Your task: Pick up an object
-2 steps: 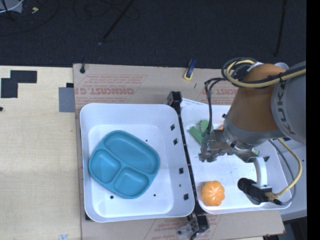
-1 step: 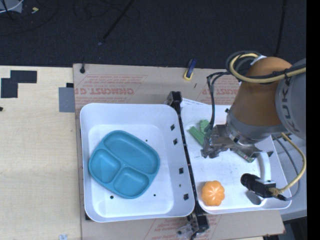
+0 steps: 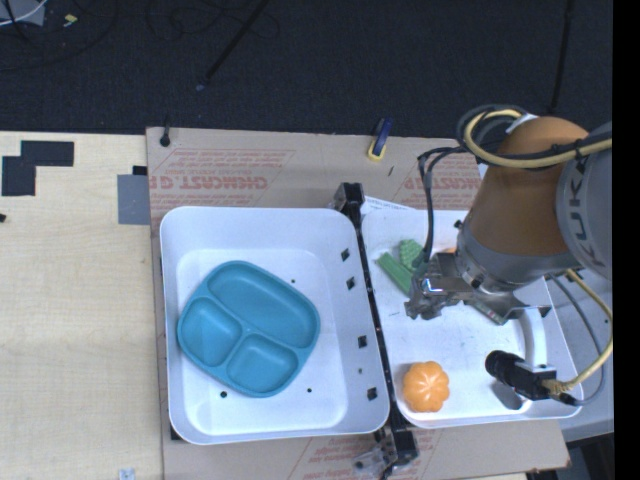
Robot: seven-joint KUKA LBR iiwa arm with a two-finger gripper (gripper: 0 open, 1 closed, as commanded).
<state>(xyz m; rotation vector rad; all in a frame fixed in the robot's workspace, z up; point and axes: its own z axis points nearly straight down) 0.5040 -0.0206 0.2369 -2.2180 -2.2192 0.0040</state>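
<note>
Gripper (image 3: 425, 298) low in right bin (image 3: 470, 413), beside green object (image 3: 402, 262), near orange (image 3: 425, 386)

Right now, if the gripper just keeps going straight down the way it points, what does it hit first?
Probably the green object in the right bin: the gripper sits over its lower end, pointing down. Depth is unclear, so it could meet bare bin floor just beside it. The orange fruit is well off that line.
</note>
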